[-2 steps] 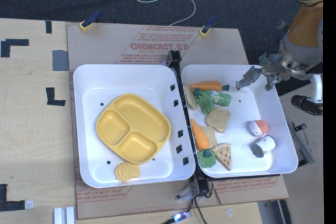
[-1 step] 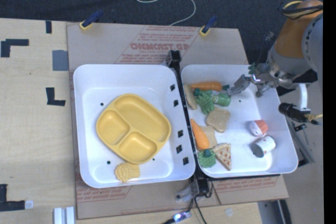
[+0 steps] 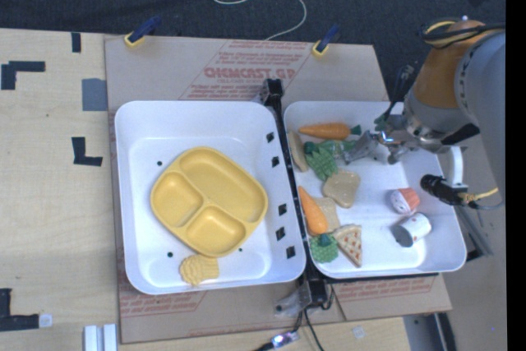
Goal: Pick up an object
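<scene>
The pincer (image 3: 362, 148) is low in the right bin (image 3: 444, 263), spread and holding nothing. The green toy (image 3: 322, 158) lies just left of it. Next it must reach over and squeeze.

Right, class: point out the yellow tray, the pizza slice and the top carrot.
Yellow tray (image 3: 209, 200), camera view, centre ridge between compartments.
Pizza slice (image 3: 351, 244), camera view, middle of the wedge.
Top carrot (image 3: 324, 130), camera view, middle of its orange body.

wooden bench (image 3: 49, 201) bears cardboard sheet (image 3: 246, 70), two white bins (image 3: 131, 177)
</scene>
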